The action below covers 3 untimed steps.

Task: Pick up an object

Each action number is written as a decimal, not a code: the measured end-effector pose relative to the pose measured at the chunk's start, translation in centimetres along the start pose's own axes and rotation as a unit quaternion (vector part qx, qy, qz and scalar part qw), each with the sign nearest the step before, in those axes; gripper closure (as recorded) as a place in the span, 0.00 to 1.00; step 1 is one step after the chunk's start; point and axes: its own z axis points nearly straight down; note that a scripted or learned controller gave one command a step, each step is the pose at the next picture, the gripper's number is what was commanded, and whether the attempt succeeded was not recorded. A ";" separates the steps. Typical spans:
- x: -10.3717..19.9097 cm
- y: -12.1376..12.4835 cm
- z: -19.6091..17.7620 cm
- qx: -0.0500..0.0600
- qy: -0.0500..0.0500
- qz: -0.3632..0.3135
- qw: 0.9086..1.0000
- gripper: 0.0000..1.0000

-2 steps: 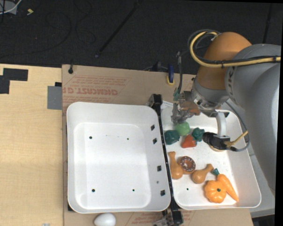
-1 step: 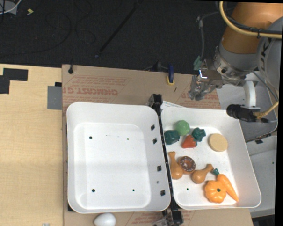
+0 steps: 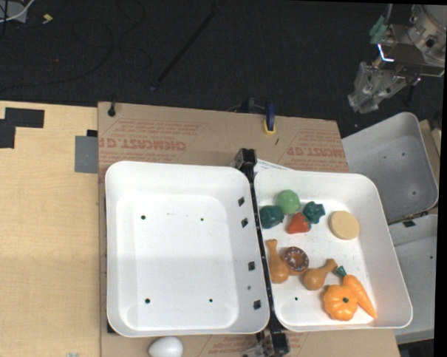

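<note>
The right bin [image 3: 384, 218] holds several toy foods. Among them are a green ball [image 3: 287, 200], a dark green piece [image 3: 271, 216], a red piece [image 3: 299, 225], a teal piece [image 3: 314, 212] and a tan disc [image 3: 345, 225]. Nearer the front lie a brown donut [image 3: 295, 258], two drumsticks [image 3: 277, 266] [image 3: 319, 276], an orange pumpkin [image 3: 339, 304] and a carrot [image 3: 360, 294]. My gripper [image 3: 375, 86] hangs high at the top right, beyond the bin's far corner and well away from every object.
The left bin [image 3: 176, 246] sits beside the right one on a cardboard sheet [image 3: 188, 135]. A white egg [image 3: 165, 349] lies outside the bins at the front edge. A grey panel [image 3: 394, 159] stands to the right of the bins.
</note>
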 end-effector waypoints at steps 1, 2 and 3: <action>0.2 0.0 1.2 0.010 0.001 -0.001 1.000 0.00; 3.9 1.7 7.1 0.013 0.001 -0.001 1.000 0.00; 12.7 -2.5 12.4 0.014 0.002 -0.003 1.000 0.00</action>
